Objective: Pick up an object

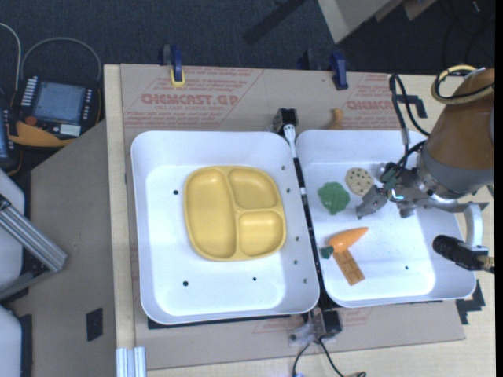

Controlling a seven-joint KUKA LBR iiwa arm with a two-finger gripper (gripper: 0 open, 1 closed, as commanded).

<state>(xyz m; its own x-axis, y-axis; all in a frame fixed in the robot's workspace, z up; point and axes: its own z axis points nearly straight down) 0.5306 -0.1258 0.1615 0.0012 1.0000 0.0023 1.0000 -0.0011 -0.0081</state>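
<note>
The right bin [409, 285] holds a green broccoli piece [334, 197], a speckled round cookie [359, 180], an orange carrot [346, 239] and a flat tan stick [350, 268] just below the carrot. My gripper [378, 189] hangs over the middle of this bin, right of the cookie and broccoli. It is open, with one finger [368, 206] pointing down-left and the other near the cookie's right edge. Nothing sits between the fingers.
A yellow divided plate [233, 210] lies in the left bin [157, 273]. The rims of the two bins meet in a ridge [302, 203] close to the broccoli. Blue clamps [176, 63] stand at the board's far edge.
</note>
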